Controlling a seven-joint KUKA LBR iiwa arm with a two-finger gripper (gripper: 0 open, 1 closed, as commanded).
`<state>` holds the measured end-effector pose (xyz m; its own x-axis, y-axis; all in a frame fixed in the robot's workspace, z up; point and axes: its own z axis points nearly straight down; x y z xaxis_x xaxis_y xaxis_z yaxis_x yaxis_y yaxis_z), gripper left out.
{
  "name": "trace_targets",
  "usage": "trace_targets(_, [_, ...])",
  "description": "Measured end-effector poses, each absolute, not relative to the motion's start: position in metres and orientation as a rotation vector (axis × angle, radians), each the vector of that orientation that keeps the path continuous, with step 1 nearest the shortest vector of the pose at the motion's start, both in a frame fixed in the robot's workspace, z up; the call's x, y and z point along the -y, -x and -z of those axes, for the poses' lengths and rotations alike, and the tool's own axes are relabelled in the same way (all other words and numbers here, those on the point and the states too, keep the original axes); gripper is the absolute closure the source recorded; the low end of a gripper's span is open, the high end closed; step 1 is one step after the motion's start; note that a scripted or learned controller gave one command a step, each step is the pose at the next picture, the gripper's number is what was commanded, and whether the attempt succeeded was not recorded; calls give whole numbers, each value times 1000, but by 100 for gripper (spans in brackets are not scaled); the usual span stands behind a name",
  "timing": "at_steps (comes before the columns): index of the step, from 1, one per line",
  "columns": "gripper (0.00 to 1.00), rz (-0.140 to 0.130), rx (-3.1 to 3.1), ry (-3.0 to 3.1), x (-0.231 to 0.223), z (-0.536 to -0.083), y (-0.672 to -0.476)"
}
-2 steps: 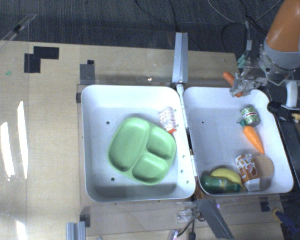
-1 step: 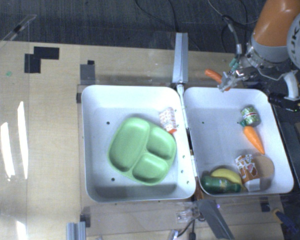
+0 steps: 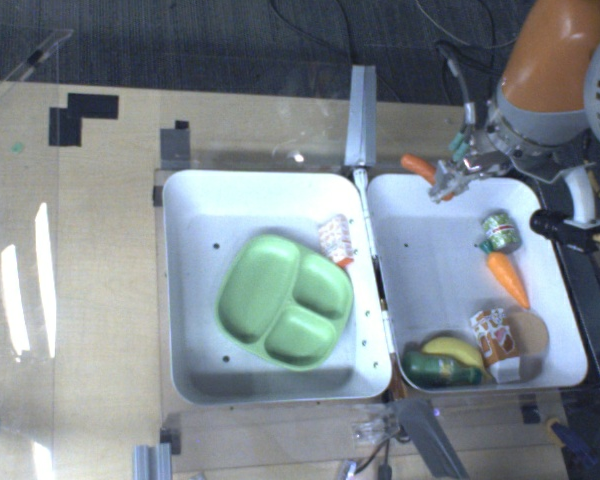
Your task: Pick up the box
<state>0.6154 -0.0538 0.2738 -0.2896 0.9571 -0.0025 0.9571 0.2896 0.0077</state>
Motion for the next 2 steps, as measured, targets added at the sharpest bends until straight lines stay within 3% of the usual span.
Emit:
trace_targets(1, [100,-4,-2670,-1648,40,-196,-566])
trace_targets(2, [100,-6,-2628,-1711,28,-202,-648])
